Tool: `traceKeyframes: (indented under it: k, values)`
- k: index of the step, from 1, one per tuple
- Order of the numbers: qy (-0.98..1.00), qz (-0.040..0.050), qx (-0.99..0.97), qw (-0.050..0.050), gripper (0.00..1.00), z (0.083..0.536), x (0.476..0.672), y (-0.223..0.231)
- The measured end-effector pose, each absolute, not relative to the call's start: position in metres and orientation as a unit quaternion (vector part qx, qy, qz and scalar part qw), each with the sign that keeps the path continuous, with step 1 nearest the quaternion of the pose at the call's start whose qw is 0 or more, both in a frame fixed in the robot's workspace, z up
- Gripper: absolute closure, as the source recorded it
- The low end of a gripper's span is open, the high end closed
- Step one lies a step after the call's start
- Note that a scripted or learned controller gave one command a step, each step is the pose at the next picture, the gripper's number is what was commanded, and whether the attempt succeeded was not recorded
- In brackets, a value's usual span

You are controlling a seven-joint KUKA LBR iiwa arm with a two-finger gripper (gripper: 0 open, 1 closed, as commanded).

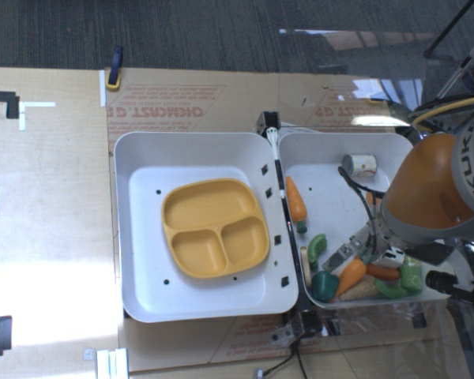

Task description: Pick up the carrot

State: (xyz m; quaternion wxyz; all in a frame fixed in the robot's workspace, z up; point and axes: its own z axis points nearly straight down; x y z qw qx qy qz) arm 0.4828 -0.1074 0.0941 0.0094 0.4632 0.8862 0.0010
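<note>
Orange carrot (pixel 296 200), lodged against left wall of right bin (pixel 332 144).
Tool (pixel 362 247) is seen lowered among toy vegetables near that bin's front; its opening cannot be told.

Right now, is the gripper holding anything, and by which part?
Cannot be told: the gripper sits low among the vegetables beside a carrot, but its grip is hidden.

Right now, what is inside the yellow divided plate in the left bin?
The yellow divided plate in the left bin shows three bare compartments with nothing in them. What lies under the plate is covered.
</note>
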Motion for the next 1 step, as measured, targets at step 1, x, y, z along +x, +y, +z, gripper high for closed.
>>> traceKeyframes:
  k: [1]
  values:
    - [0.885, 0.0013, 0.465, 0.009, 1.0, 0.1029, 0.4839, -0.1078]
